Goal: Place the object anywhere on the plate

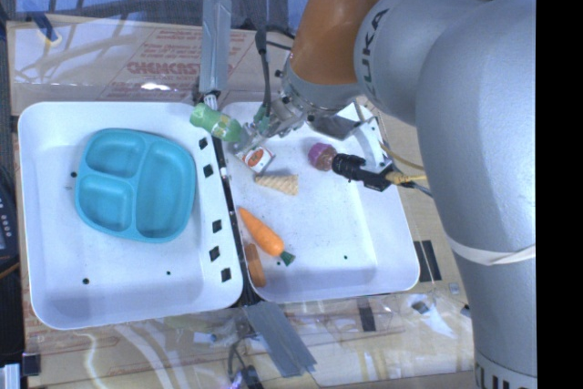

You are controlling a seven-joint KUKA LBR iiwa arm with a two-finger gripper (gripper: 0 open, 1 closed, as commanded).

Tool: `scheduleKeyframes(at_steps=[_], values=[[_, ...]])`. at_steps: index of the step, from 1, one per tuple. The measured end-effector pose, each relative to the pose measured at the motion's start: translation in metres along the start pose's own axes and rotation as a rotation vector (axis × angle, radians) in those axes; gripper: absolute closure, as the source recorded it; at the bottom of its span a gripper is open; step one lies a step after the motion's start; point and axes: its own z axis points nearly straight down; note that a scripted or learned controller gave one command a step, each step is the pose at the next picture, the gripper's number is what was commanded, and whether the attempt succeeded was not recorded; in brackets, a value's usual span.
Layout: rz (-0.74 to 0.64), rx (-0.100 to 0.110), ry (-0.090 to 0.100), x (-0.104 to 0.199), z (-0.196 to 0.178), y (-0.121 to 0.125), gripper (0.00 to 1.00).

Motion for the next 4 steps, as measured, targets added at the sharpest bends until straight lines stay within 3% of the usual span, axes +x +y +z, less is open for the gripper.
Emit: scheduleKeyframes(at_steps=[1,2,3,4], values=[[0.029,0.003,0.003,0.087,0.001,0.025,1.0],[0.031,0.003,0.002,0.086,0.001,0.025,0.0],[0.031,0.003,0.002,0.086,0.001,0.025,0.0],[-0.448,0.001,0.002,0.153,0.0,-0.031,0.0]])
